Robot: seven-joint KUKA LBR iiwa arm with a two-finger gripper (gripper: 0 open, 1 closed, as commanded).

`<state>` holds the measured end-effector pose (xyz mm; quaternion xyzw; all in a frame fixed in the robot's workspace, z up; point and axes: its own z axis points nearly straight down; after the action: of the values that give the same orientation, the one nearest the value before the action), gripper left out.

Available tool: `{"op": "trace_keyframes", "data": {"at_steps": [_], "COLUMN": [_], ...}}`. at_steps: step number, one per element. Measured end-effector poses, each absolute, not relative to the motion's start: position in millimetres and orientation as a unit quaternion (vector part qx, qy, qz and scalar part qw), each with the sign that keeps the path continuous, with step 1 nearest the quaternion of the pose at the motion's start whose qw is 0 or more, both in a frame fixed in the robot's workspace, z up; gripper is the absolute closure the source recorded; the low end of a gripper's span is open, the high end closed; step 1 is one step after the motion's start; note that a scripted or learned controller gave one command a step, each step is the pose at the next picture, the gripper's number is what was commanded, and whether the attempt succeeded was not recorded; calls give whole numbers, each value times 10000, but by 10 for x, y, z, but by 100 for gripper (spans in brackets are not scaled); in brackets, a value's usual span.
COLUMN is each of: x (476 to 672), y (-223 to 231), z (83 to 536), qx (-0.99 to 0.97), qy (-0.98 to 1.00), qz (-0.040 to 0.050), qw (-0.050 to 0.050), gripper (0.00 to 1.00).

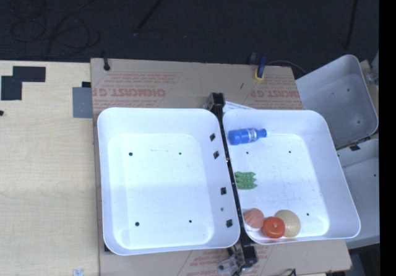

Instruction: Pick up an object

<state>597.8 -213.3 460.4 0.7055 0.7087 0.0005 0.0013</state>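
In the right-hand bin (322,145): blue bottle (247,136), green pod (245,180), red disc (273,227) | step: choosing target | my hand's opening: cannot tell | next: descend over bottle.

Pale grey flat panel (337,98) off the bench's right edge: rounded corners, matt metal, a few small dark holes. Lower grey panel (366,197) beneath it, alike. Whether either is part of the robot cannot be told.
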Motion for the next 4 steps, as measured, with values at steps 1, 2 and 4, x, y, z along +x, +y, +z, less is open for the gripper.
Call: {"op": "trace_keyframes", "data": {"at_steps": [1, 2, 4], "x": [6008, 6181, 6443], "y": [-2126, -2122, -2131], "z": [4190, 3694, 3651], "qx": [7068, 7049, 7053], "qy": [7074, 7092, 7089], "qz": [-18, -19, 1], "qw": [-23, -29, 8], "gripper": [100, 100, 100]}}
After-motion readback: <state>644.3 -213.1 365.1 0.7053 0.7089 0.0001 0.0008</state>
